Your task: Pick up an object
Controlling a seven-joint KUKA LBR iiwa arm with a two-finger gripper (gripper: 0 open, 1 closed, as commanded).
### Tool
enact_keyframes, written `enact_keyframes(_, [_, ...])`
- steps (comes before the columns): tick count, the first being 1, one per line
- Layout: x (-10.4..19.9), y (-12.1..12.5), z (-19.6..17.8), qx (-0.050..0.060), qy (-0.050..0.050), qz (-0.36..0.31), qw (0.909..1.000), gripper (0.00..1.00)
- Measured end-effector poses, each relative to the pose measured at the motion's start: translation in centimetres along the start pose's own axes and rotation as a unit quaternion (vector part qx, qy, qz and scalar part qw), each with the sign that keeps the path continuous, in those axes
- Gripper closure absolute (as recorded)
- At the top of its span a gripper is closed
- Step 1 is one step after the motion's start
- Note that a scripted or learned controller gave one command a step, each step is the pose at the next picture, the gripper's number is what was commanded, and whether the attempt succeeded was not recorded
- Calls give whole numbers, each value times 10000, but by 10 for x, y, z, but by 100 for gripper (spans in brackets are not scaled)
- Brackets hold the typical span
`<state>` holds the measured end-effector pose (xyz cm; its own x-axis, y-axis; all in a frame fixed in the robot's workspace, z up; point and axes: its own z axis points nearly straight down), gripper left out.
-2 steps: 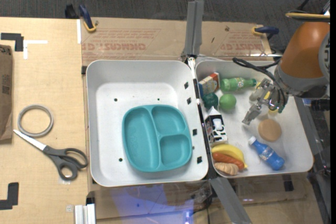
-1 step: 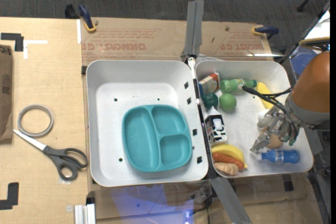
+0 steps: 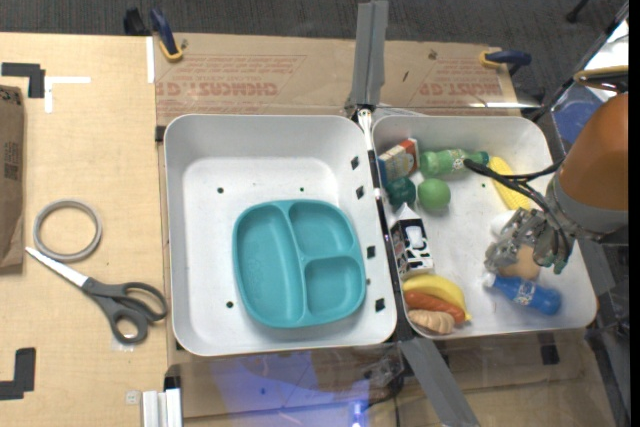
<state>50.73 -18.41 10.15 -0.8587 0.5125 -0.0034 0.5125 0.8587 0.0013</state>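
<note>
My metal two-finger gripper [image 3: 524,250] sits low by the right bin's [image 3: 470,129] right wall, directly over a small tan rounded object [image 3: 519,265]. A blue bottle [image 3: 530,295] lies just beyond, toward the front-right corner, lengthwise along the front edge. I cannot tell the grip state.

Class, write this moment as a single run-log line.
gripper: low in right bin, over tan object | blue bottle: lying beside it | teal plate: left bin | grasp: unconfirmed
</note>
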Motion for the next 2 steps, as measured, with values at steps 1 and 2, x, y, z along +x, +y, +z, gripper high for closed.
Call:
enact_keyframes(1, [52, 43, -91, 4, 11, 208, 9998, 100])
enact_keyframes(2, [-3, 78, 9, 4, 3, 866, 9962, 100])
